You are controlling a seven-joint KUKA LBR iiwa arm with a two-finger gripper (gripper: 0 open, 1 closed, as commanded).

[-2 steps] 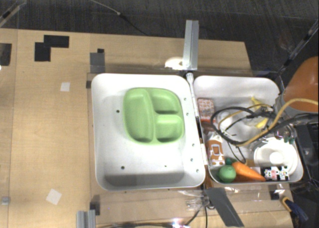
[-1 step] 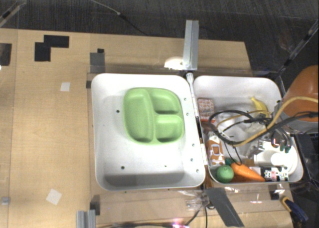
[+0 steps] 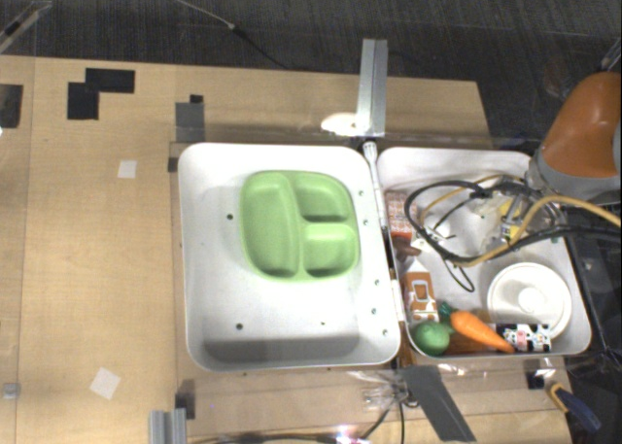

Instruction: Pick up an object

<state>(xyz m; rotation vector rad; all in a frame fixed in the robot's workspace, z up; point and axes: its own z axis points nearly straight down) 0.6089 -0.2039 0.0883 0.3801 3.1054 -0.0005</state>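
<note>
Camera view, looking down on a wooden bench (image 3: 97, 267) bearing two white bins side by side. Left bin (image 3: 209, 325): holds one green divided tray (image 3: 296, 223), lying flat at its middle, three compartments showing. Right bin (image 3: 578, 321): clutter. Along its near edge, a green round item (image 3: 431, 337) just beside an orange carrot (image 3: 476, 331); the two touch or nearly so. Right of the carrot, a small black-and-white piece (image 3: 527, 338), too small to identify. Behind these, a white round dish (image 3: 528, 298). By the bin's left wall, a brown-and-white packet (image 3: 420, 298). Arm (image 3: 588, 136): orange band at the right edge, above the right bin's far corner. Black and yellow cables (image 3: 457, 214) loop from it across the bin. Gripper: somewhere among the cables; its position cannot be made out.
</note>
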